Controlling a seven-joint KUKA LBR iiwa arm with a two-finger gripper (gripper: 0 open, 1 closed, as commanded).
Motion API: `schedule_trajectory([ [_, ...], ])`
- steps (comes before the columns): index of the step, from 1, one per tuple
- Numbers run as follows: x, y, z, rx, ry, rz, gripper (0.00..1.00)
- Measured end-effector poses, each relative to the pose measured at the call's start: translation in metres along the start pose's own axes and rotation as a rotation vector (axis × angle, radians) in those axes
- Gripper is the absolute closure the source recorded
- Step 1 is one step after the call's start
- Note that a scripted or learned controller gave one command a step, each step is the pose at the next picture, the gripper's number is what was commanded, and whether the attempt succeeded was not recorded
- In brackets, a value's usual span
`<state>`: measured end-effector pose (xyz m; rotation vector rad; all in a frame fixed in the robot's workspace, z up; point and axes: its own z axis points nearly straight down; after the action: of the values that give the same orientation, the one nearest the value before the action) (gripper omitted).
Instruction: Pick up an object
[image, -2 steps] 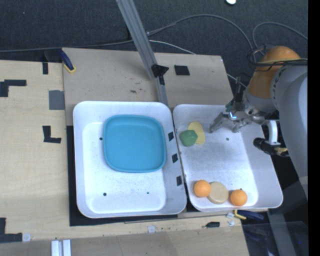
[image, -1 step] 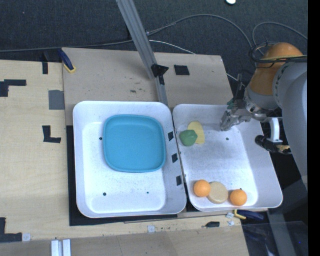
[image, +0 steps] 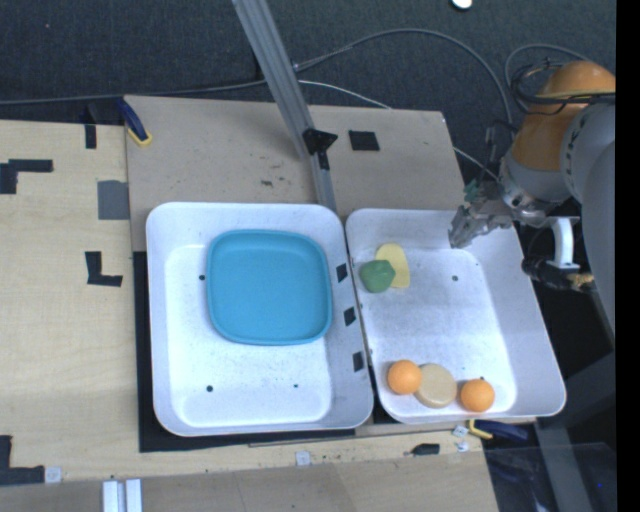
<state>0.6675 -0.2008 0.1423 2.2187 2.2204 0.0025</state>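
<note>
Your gripper (image: 463, 232) over the right bin's (image: 520, 330) far rim, grasp state impossible to tell, green object (image: 376, 276) well left of it, touching yellow piece (image: 397, 262)

The tool (image: 464, 232) hangs over the right bin's (image: 520, 330) far rim, well apart from the green object (image: 376, 276).

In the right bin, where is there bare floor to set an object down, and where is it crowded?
Right bin: bare floor runs through the middle, between the green object with the yellow object behind it, and the near-edge row. Crowded along that edge: orange ball, beige disc, second orange ball. The gripper hovers over the far corner.
</note>
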Motion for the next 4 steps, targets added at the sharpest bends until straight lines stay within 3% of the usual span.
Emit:
schedule_trajectory([
  [3,0.002,0.001,-0.126,0.001,0.0,0.0,1.0],
  [4,0.054,-0.009,-0.131,0.003,0.001,-0.003,1.0],
])
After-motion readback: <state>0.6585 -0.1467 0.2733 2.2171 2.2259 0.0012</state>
